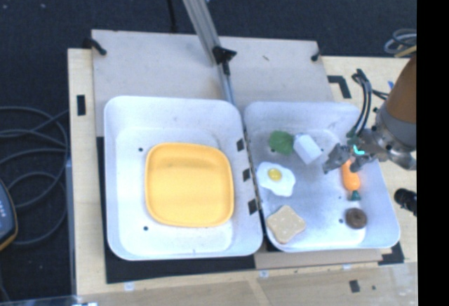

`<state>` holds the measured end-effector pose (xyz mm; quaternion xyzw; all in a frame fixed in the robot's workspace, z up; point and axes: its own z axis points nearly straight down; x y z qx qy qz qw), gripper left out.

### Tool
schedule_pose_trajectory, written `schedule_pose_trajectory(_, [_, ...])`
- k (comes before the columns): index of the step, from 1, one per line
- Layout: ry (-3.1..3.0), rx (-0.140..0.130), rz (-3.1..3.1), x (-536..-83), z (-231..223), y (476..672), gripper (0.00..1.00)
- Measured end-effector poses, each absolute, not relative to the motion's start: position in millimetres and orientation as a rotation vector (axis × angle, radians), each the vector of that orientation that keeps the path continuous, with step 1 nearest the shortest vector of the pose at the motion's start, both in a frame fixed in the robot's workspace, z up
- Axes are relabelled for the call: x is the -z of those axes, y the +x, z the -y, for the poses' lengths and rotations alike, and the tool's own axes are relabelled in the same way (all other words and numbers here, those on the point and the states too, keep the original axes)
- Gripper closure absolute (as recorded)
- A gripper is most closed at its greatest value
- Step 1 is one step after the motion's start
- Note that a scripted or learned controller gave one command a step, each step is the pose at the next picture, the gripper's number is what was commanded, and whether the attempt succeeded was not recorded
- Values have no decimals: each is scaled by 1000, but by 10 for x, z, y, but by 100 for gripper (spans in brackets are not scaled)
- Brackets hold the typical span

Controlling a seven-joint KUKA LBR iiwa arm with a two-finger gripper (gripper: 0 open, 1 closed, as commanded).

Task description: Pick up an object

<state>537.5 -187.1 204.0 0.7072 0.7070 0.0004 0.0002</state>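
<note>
My gripper (349, 159) reaches in from the right and hangs over the right side of the right bin (319, 114). It is open, with one grey finger (334, 159) spread out to the left. An orange toy carrot (349, 177) lies just below the gripper, its upper end under the fingers and its green tip pointing to the front. Also in this bin are a white block (307, 148), a green piece (281, 142), a fried egg (275, 179), a slice of toast (285, 223) and a brown donut (356, 218).
The left bin (126, 115) holds a yellow square plate (189, 184). A metal pole (200, 10) slants up from the back between the bins. Cables (365, 97) hang by the arm's wrist at the right.
</note>
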Motion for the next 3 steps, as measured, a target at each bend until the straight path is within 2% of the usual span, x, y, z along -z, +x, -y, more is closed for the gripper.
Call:
schedule_pose_trajectory(1, [2221, -1, -2221, -2039, 1871, 5375, 0])
schedule_pose_trajectory(2, [2225, 4, -2223, -1420, 1903, 5361, 0])
schedule_pose_trajectory(3, [2222, 2, -2221, -996, 1909, 5358, 0])
